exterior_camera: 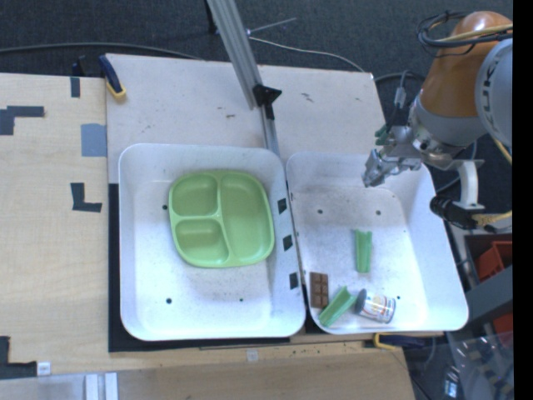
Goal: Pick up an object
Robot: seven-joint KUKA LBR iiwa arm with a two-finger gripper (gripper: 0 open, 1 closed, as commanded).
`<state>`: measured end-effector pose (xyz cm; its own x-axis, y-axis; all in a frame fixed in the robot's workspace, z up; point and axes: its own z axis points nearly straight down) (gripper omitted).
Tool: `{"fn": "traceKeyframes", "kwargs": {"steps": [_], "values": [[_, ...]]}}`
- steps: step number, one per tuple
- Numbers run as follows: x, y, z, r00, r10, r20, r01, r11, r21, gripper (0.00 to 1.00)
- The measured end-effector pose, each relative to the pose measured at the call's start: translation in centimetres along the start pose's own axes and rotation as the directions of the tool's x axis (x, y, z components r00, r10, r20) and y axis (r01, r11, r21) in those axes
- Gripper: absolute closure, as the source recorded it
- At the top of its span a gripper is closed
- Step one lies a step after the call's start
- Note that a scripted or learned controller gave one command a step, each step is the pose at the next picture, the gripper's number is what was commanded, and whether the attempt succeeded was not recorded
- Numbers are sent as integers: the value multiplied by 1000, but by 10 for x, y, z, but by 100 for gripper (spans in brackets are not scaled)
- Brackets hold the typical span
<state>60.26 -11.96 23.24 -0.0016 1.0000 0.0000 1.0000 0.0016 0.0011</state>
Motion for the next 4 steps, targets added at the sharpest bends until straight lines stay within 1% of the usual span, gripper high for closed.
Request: {"fn": "traceKeyframes", "kwargs": {"steps": [1, 2, 3, 4], "values": [[48, -13, -7, 1000, -4, -2, 4, 1000, 3, 100], [107, -17, -12, 1000, -6, -2, 6, 1000, 3, 100], [161, -20, 1, 1000, -5, -1, 5, 1000, 4, 100], [212, -26, 4, 1000, -5, -1, 5, 1000, 4, 100]]}}
